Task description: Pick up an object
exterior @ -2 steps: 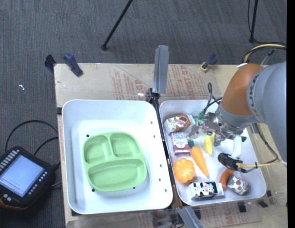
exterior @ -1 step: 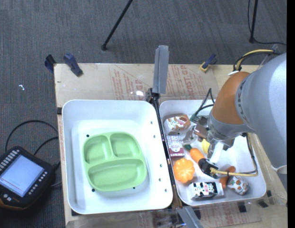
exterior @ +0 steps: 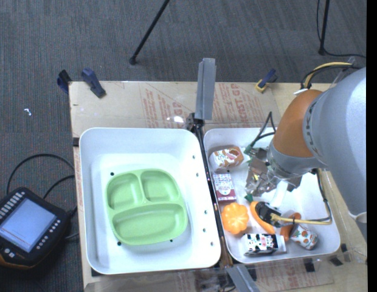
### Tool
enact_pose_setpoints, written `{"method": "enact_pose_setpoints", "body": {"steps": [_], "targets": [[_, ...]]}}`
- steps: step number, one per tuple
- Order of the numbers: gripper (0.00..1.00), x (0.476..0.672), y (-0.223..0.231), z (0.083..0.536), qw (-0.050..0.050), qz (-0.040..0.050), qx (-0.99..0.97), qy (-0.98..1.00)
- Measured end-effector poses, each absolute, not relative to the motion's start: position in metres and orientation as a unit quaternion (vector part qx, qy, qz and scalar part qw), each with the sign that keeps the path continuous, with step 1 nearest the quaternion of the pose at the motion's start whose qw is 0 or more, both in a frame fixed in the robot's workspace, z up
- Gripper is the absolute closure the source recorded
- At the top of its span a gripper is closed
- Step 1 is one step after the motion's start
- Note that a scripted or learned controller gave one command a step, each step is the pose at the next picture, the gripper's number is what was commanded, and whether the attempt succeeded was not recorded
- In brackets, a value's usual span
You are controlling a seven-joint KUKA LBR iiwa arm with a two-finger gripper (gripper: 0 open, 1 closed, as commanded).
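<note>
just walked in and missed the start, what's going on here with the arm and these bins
A grey robot arm with an orange band reaches in from the right and has its claw lowered into the right bin. That bin holds a jumble of small things, among them an orange toy pumpkin, a small maroon packet and a black-and-white carton. Nothing can be seen gripped in the claw yet. The left bin holds a green divided plate, untouched.

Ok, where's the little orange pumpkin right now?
The orange pumpkin sits in the right bin, close to its left wall, just below the small maroon packet and above-left of the black-and-white carton.
</note>
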State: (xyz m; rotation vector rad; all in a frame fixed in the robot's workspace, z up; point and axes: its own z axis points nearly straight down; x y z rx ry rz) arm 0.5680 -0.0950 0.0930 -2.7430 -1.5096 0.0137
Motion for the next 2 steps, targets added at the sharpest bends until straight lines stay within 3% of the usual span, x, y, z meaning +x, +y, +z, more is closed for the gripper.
{"method": "enact_pose_setpoints", "body": {"steps": [1,2], "targets": [[1.00,0.583,-0.101,0.085,0.003,0.0025,-0.892,-0.451],[1.00,0.601,-0.152,0.326,0.001,0.0012,-0.801,-0.599]]}}
